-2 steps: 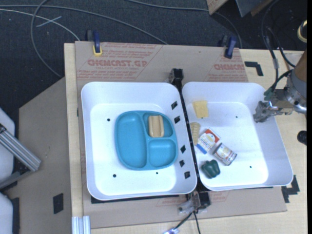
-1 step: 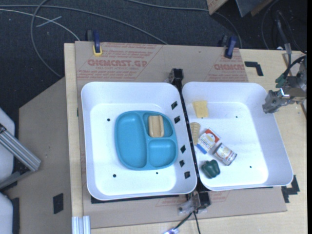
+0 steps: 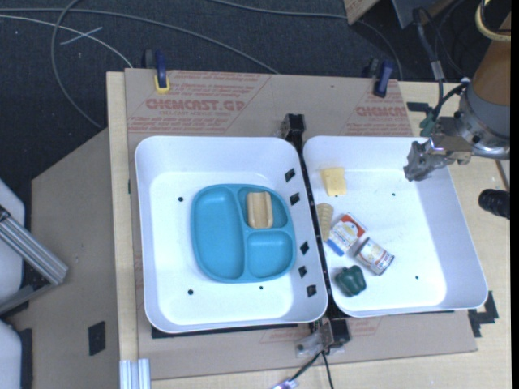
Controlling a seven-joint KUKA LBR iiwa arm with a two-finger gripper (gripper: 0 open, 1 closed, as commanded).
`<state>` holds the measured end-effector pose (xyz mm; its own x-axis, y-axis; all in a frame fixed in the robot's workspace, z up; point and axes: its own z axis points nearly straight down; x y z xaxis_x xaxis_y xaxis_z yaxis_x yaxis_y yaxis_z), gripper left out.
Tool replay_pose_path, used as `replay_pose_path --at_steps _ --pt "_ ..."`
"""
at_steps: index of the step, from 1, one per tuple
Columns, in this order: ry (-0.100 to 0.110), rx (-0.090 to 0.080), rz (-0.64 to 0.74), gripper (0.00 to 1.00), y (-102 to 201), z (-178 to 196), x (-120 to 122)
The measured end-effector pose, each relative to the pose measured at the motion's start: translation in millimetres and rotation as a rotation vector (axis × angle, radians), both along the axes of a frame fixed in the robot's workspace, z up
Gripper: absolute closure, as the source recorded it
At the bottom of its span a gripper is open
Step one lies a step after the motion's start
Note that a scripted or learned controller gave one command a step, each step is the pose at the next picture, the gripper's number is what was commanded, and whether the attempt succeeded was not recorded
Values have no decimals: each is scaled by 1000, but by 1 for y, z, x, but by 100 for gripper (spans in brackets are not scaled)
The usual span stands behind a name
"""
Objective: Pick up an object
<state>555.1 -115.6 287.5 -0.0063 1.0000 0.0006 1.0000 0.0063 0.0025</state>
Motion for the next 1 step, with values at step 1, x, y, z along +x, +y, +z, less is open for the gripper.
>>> replay_pose_path --at_steps 1 --pt "2 2 0 100 56 -1 8"
